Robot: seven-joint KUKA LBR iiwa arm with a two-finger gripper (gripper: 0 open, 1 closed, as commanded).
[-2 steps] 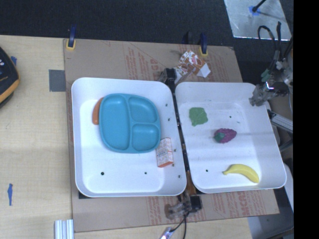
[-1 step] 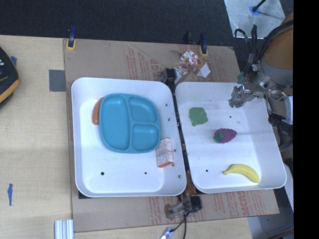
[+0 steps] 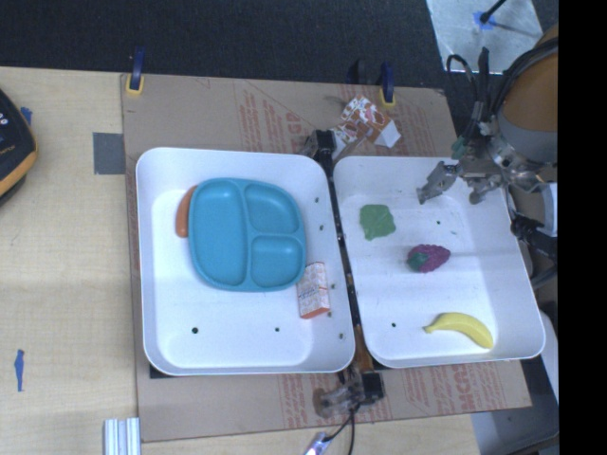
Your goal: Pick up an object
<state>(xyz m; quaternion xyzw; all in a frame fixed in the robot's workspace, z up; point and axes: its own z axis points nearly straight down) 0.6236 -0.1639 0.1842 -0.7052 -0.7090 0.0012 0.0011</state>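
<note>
Above the far right corner of the right bin [image 3: 531, 282] the tool [image 3: 462, 182] is held, its two fingers spread apart with nothing between them. Three candidates lie on that bin's floor: a green leafy piece [image 3: 377, 221] nearest the tool, a purple grape bunch [image 3: 428, 258] toward the middle, and a yellow banana [image 3: 461, 329] near the front rim. All three are well apart, so any may be approached cleanly. The green piece appears flat and may be hard to pinch; the grape bunch is judged the better target. The spread fingers should be centred over it and lowered fully before being closed.
</note>
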